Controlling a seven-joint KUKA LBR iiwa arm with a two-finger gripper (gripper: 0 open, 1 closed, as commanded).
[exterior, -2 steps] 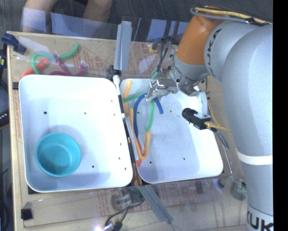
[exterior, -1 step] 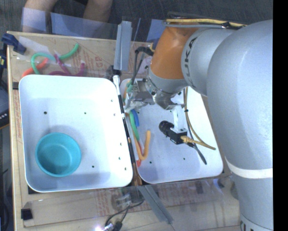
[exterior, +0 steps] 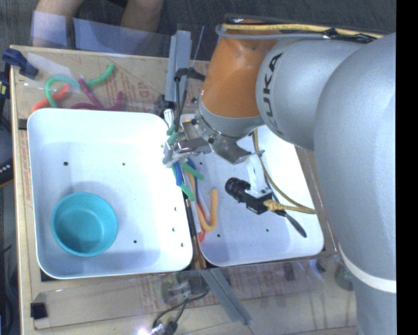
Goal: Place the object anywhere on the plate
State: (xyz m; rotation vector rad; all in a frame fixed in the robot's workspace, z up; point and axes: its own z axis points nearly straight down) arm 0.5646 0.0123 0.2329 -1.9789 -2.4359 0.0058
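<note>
White bins [exterior: 41, 187], jaws [exterior: 175, 152] hidden, blue plate [exterior: 84, 223]

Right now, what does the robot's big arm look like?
The arm is fat, round and shiny grey, with black KUKA letters on its side. A wide orange band wraps it above the wrist. A yellow cable runs along the top. The gripper is small, metal and silvery.

A robotics lab: a KUKA arm [exterior: 313, 68] over white bins [exterior: 104, 142] on a taped, cable-strewn wooden bench [exterior: 125, 292].
</note>
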